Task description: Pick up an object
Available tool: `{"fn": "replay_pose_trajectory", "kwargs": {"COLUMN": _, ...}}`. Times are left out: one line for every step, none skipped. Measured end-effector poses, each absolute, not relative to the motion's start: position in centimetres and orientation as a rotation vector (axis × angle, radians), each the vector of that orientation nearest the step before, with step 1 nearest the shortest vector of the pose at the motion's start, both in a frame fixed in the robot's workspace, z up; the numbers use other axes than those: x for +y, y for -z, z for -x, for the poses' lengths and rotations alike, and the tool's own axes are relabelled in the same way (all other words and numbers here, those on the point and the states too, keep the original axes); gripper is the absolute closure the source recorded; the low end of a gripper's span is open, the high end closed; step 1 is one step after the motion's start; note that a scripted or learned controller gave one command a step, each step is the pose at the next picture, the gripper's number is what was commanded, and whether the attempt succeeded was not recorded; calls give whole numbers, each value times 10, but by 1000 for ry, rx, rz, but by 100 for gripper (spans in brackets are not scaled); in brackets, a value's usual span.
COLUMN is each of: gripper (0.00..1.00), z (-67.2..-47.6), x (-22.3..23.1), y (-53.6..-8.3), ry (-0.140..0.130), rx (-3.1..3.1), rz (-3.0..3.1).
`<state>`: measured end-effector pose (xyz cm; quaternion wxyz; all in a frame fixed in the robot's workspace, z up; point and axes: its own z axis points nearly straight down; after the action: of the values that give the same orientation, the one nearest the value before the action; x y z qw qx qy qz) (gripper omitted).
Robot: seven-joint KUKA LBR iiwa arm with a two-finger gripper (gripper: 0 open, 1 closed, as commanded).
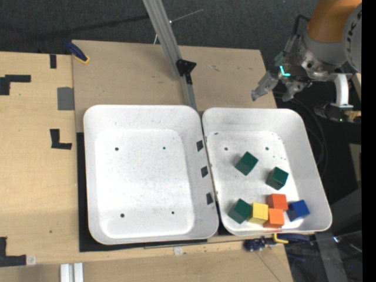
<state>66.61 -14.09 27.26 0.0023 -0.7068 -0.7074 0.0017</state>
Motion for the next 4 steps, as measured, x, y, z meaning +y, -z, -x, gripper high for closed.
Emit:
{"fn": "replay_pose_trajectory", "kwargs": {"gripper": 0, "z": -667, "x": -141, "y": -276, "ry": -4, "rx": -2223, "rz": 2220}}
{"fn": "replay_pose_trajectory", "kwargs": {"gripper": 0, "z": -669, "x": -146, "y": -230, "ry": -7, "rx": -2220, "rz": 2219}}
{"fn": "replay_pose_trajectory", "kwargs": {"gripper": 0, "z": -667, "x": -156, "y": -176, "ry": -9, "rx": -2219, "rz": 2218}}
{"fn": "replay_pose_trajectory", "kwargs": {"gripper": 0, "z": -658, "x": -152, "y": -115, "ry": -9, "rx": -2219, "rz": 2215}}
